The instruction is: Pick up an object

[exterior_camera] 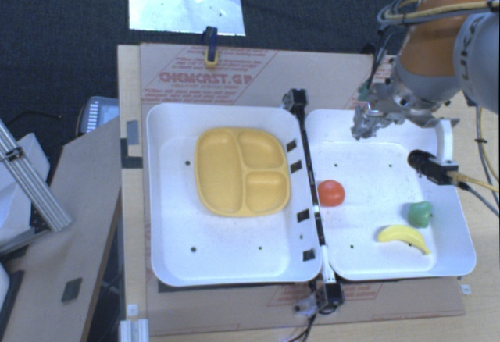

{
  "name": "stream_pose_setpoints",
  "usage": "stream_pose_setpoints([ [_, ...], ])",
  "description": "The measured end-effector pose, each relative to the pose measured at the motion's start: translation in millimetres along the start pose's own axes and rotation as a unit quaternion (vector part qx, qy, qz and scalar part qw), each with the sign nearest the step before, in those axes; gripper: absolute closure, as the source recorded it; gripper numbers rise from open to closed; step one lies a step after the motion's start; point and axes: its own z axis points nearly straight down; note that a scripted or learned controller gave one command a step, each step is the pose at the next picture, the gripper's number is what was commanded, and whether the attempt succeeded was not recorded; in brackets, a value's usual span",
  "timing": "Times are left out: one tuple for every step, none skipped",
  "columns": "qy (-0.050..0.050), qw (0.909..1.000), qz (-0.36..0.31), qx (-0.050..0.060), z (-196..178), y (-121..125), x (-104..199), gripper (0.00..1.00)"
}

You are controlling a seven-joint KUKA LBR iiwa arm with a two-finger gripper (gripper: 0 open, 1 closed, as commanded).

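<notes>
Hovering end effector (365, 126): you find it over the right bin's (461, 254) far edge; finger state you cannot tell.
Objects: tomato (331, 193) at left edge; banana (404, 238), green fruit (419, 213) near right corner.

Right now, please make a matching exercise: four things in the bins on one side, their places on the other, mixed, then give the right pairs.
Things:
1. yellow plate
2. tomato
3. banana
4. green pepper

Places:
A. right bin, front, just ahead of the green thing
B. left bin, middle
C. right bin, near its right wall
D. right bin, beside the divider

Pairs: 1-B, 2-D, 3-A, 4-C
</notes>
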Motion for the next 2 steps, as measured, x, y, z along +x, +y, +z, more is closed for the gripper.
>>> stream_pose_setpoints([
  [0.0, 1.0, 0.0, 0.001, 9, -14, 57, 1.0],
  [0.001, 1.0, -0.001, 0.0, 2, -27, 110, 1.0],
])
